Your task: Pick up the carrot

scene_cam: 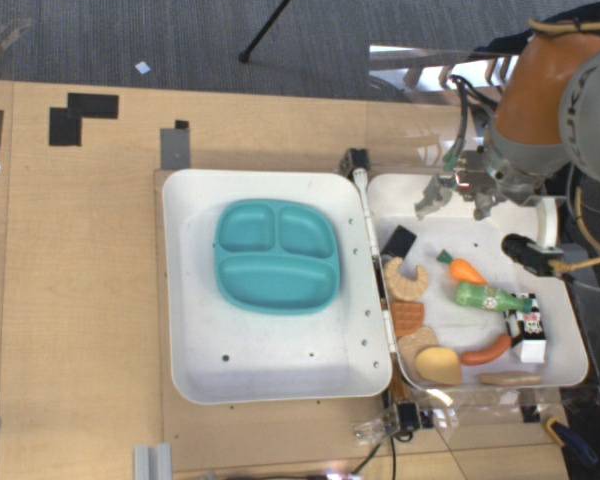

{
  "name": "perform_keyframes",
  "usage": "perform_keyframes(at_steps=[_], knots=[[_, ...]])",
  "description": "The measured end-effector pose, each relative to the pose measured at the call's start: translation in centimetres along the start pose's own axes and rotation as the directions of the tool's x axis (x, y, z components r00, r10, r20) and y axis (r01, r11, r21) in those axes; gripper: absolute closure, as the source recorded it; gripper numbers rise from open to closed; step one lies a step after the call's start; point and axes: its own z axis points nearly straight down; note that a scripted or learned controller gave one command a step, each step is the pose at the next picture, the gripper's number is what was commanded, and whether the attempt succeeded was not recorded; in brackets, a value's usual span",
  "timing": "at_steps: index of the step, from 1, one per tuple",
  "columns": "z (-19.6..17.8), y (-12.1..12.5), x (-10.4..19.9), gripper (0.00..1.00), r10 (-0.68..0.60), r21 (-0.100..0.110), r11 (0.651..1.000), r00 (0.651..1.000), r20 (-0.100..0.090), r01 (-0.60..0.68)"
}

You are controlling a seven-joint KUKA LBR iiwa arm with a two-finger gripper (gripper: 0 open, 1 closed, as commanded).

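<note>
Surface: light wooden surface (80, 298) carrying two shallow white bins side by side, with dark carpet beyond its far edge.
Pincer: pincer (457, 200) hangs over the far edge of the right bin (574, 360), fingers spread apart with nothing between them.
Pincer placement: judged to be staged above the bin ahead of a descent, since it stands short of the target.
Carrot: carrot (465, 268) lies on the right bin floor, just nearer the camera than the pincer, green top pointing toward the far-left.
Neighbours: green bottle (490, 297) lies just beside the carrot; a sausage (487, 349), a yellow lemon-like piece (438, 364) and a black block (398, 240) are scattered nearby.
Risk: the bottle crowds the carrot, so a wide grasp may catch both.
Left bin: left bin (185, 368) holds a teal divided plate (277, 256).
</note>
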Motion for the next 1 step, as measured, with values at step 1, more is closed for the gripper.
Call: perform_keyframes(at_steps=[1], knots=[[10.24, -3.44, -6.71, 0.00, 0.104, -0.007, 0.995, 0.995, 0.002, -0.104]])
